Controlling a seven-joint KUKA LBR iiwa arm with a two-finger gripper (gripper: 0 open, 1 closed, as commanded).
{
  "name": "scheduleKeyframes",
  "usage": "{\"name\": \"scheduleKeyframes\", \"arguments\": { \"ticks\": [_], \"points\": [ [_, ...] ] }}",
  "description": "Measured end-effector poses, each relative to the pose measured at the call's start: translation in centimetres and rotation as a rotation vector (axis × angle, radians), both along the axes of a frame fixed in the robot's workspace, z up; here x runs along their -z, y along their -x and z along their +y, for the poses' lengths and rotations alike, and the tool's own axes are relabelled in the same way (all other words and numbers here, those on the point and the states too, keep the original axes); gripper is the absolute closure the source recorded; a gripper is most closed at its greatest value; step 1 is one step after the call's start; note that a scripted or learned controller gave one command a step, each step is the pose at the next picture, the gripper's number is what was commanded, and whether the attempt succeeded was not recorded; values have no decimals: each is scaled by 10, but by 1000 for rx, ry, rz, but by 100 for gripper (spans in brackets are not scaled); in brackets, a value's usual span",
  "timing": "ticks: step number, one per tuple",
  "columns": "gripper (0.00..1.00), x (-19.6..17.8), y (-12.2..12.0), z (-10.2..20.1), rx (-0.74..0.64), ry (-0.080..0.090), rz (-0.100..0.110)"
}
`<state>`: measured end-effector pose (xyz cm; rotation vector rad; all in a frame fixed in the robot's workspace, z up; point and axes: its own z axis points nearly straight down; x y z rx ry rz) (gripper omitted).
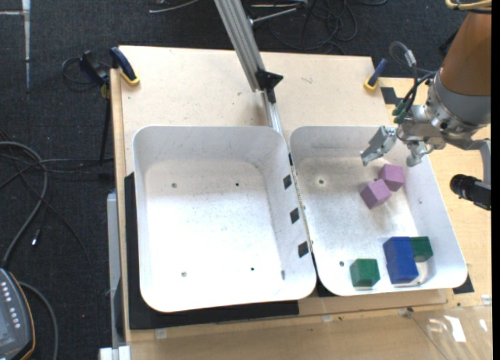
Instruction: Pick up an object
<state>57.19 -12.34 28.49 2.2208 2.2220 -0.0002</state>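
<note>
Five blocks on show, all in the right bin (449, 226): two purple, two green, one blue. Start with the purple pair, since they sit closest to the action. One purple block (376, 193) lies toward the middle of the bin floor, turned so its corners point along the bin rather than its sides; it looks close to cube-shaped, so no clear long axis to call. The second purple block (392, 176) sits just beyond it, up and to the right, the two touching or very nearly so, and it is tilted much the same way.

Moving to the near end of the bin: the blue block (401, 259) is the one with a real long axis, and it runs near-to-far, roughly along the bin's length. Tucked against its right side is a green block (422, 248), partly hidden behind the blue. The other green block (364, 272) stands alone to the left of the blue, close to the near rim, well apart from the purple pair.

Now the gripper (398, 147): it hangs over the far part of the right bin, just beyond the purple blocks, fingers spread apart with nothing between them. One finger (378, 146) angles out to the left, the other (419, 152) to the right.

One left bin (144, 218), white like its neighbour, sits alongside, the two sharing the bench (195, 85).
</note>
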Motion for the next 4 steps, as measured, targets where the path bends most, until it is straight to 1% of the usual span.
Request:
{"name": "scheduleKeyframes", "arguments": {
  "ticks": [1,2,3,4],
  "points": [
    [0,177,12,-5,1,-2,6],
    [0,190,-17,-78,5,4,-2],
    [0,189,-56,-28,-6,1,-4],
    [100,179,-54,-31,-4,1,-2]
  ]
}}
